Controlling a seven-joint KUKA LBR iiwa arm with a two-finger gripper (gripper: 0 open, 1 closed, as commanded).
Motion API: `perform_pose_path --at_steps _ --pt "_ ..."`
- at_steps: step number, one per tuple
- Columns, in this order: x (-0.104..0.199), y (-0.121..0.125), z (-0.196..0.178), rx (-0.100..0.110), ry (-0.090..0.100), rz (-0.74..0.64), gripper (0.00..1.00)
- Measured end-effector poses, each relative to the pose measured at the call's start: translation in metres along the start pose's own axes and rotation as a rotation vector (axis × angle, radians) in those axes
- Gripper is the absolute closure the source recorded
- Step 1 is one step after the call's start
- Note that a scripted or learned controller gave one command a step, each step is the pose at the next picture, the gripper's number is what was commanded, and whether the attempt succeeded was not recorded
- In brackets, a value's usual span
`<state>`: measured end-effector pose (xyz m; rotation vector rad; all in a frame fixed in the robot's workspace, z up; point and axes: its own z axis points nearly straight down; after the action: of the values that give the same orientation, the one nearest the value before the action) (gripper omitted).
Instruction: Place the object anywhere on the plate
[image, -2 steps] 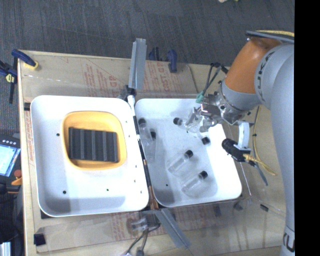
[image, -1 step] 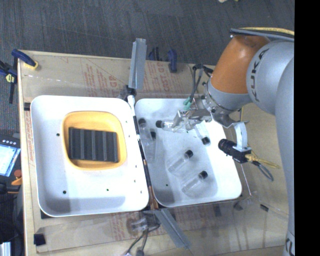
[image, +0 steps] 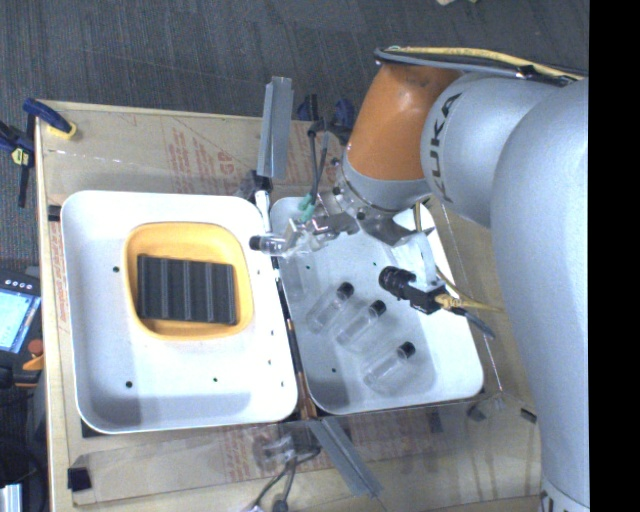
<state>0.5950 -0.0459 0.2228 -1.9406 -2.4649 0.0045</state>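
Big grey arm (image: 520, 230) w/ orange band comes in from the right, wrist bent down over the top-left corner of the right bin (image: 455, 375). Bench (image: 150, 135) is brown board carrying both white bins side by side. Left bin (image: 100, 390) holds a yellow plate (image: 190, 278), rounded-square, sitting in the bin's upper middle; the plate's centre shows a dark ribbed patch. Right bin has approx. 4 clear bottles w/ black caps: one (image: 330, 306) near the bin's centre-left, one (image: 358, 323) just beside it, one (image: 388, 366) toward the bottom-right corner, all lying tilted. A 4th clear bottle (image: 282, 243) is at the gripper (image: 300, 232), lying across the seam between the bins, black cap poking toward the left bin. Fingers appear clamped on that bottle, tho clear plastic makes contact hard to judge. Bottle isn't over the plate, just beside its top-right corner.
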Motion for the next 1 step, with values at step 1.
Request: perform_pose_path --at_steps 1 --pt "0.0428 0.0409 -0.0296 -0.003 -0.002 -0.212 1.00"
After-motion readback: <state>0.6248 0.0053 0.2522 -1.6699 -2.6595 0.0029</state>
